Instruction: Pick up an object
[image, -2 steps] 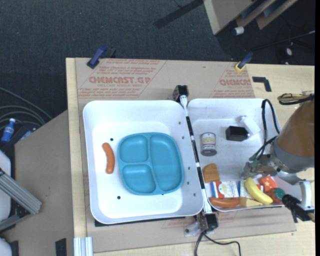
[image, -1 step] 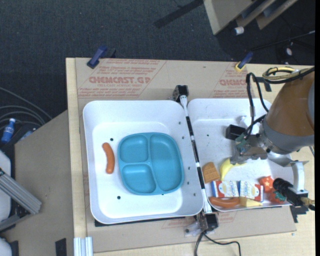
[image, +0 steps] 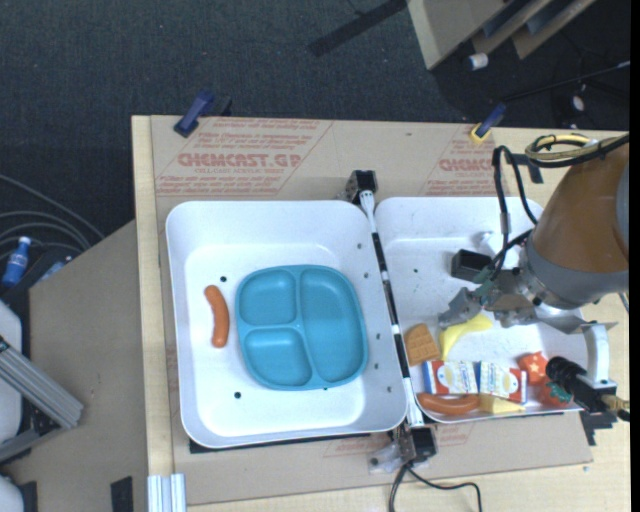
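Observation:
My gripper (image: 478, 300) hangs low in the right bin (image: 425, 225), reaching in from the right under the grey and orange arm (image: 585, 235). It sits directly over the upper end of a yellow banana-shaped toy (image: 462, 331). Just left of that lies a tan waffle-like cracker (image: 422, 343). Along the bin's front edge are a white and red carton (image: 470, 378), an orange sausage (image: 448, 403), a yellow wedge (image: 498, 403) and a red toy (image: 533, 365). The arm hides the right part of this bin.
The left bin (image: 190, 300) holds a blue divided plate (image: 300, 325) and, to its left, a small orange sausage (image: 217, 315). A black divider rail (image: 385, 280) runs between the bins. Cables (image: 515, 190) loop above the arm.

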